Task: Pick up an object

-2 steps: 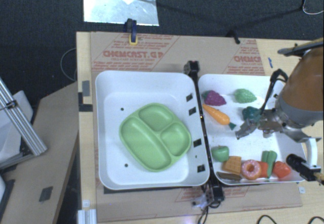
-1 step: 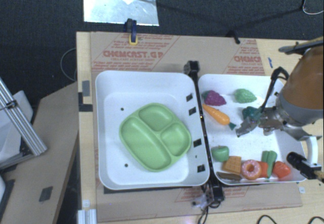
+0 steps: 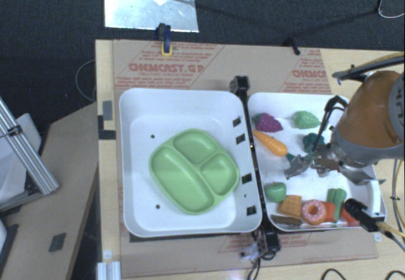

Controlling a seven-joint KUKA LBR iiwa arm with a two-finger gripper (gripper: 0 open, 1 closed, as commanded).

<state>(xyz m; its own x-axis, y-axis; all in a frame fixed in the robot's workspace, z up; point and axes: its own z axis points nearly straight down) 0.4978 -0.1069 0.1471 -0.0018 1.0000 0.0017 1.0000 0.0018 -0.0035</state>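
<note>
Nearest the viewer, along the near wall of the right bin (image 3: 380, 200), lies a row of toy food: a green piece (image 3: 275, 192), a waffle (image 3: 290, 206), a pink donut (image 3: 313, 211) and a green-and-orange piece (image 3: 336, 199). They sit packed together, touching or nearly so. I judge that crowding, hard against the wall, leaves little room to close on any one of them.

Just beyond, over the middle of the same bin, hangs the gripper (image 3: 297, 165), carried in from the right by the arm (image 3: 372, 122). The jaws stand a little parted and nothing is seen between them; no object is held. They point toward a bare patch of bin floor, with the carrot (image 3: 271, 143) just beyond and to the left. A dark teal piece (image 3: 311, 141) lies close behind the wrist, partly screened by it.

Farther still, the purple grapes (image 3: 269, 123) and a green vegetable (image 3: 306, 120) lie well apart near the far wall. In my judgement these are the easier targets, being spread out.

The left bin (image 3: 139, 114) holds a green divided plate (image 3: 193, 171), lying flat at its middle, with nothing in its compartments. Both bins rest on the desk (image 3: 209, 64).

The pick is not yet made; the carrot appears the likeliest candidate.
</note>
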